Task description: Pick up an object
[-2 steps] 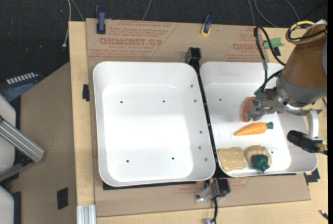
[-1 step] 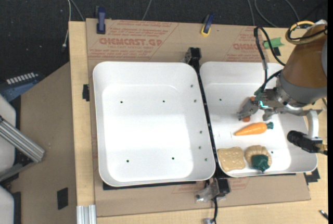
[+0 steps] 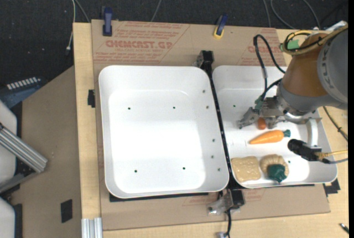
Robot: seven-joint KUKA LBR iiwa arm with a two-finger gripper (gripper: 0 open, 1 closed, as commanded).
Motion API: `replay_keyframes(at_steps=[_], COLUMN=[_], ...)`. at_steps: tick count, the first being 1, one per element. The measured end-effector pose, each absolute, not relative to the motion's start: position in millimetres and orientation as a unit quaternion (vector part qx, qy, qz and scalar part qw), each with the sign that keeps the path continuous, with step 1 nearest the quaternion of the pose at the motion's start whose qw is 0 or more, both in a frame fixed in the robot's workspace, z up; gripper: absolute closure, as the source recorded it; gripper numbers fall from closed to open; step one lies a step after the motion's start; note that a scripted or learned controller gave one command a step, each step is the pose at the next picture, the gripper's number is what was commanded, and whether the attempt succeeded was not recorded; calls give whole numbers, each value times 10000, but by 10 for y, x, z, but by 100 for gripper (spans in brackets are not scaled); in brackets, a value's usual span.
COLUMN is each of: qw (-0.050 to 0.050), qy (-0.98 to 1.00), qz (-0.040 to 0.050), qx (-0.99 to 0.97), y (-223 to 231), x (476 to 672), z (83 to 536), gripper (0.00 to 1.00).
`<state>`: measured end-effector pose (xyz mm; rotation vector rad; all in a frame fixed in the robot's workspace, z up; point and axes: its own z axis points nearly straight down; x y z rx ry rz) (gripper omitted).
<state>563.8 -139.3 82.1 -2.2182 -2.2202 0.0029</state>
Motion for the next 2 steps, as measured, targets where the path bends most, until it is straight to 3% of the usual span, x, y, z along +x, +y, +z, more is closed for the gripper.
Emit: replay_keyframes(at_steps=[1, 2], qw=[-13, -2], qy=[-7064, -7072], qz=[-2, -2], qx=[-7078, -7070], y=[-1932, -1911], x=[5969, 5966], z=[851, 851], gripper=[0, 0])
